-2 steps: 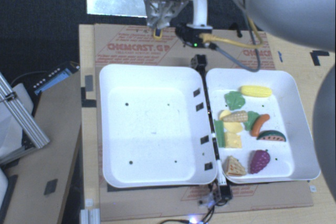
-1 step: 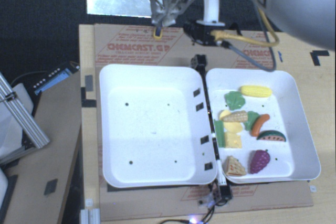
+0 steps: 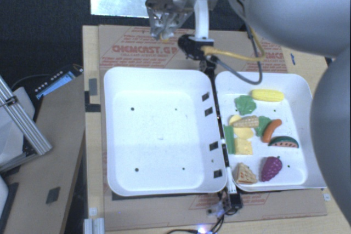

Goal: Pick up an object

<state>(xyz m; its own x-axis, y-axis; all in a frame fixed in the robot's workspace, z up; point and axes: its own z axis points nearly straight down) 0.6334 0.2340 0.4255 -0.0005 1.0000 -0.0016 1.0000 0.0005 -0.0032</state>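
so the gripper (image 3: 163, 30) hangs up past the left bin's (image 3: 118, 134) far rim, can't tell its fingers' state, while the toy food (image 3: 258, 134) sits clustered in the right bin (image 3: 300, 90), nothing grabbed yet

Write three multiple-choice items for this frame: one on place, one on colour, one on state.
1. Which bin holds the toy foods?
A. the left bin
B. the right bin
C. both bins

2. What colour is the grape bunch?
A. purple
B. blue
C. white

3. Where is the gripper?
A. down in the left bin
B. touching the corn
C. raised beyond the bins' far edge

Key: B, the foods lie in the right bin; A, the grape bunch is purple; C, the gripper hangs over the cardboard, away from the corn.
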